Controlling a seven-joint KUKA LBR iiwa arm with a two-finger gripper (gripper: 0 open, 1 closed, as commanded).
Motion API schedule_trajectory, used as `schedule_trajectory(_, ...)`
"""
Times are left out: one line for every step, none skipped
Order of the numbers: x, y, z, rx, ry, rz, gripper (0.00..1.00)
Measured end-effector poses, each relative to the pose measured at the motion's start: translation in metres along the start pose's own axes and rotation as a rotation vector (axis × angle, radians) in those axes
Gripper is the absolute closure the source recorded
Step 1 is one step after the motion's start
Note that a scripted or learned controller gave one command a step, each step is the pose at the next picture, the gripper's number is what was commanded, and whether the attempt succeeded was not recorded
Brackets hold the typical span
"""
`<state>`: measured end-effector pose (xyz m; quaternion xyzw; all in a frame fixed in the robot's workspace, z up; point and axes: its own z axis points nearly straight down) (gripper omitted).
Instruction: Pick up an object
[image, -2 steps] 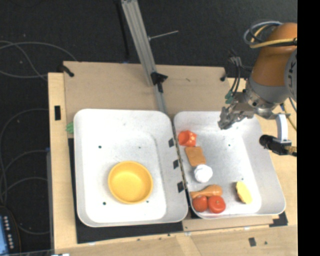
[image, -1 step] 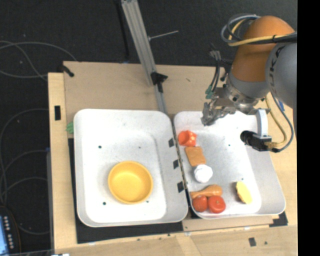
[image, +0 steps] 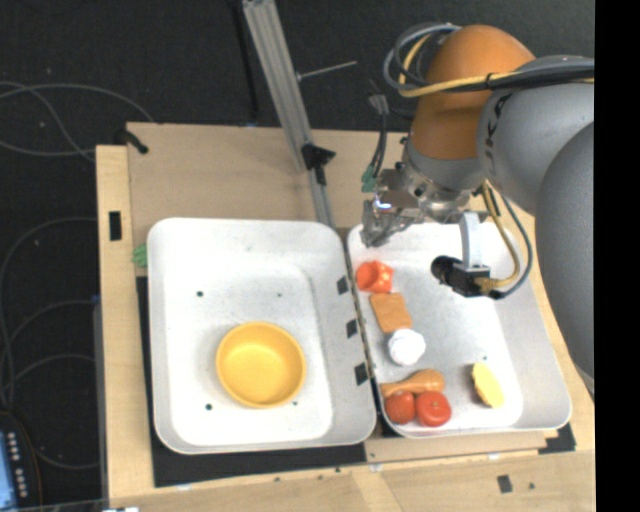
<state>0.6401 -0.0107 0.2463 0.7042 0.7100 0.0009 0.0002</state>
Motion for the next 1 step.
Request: schedule_trajectory(0.0555,0.0098,-0.009,-0.001,0.001,0.0,1.0)
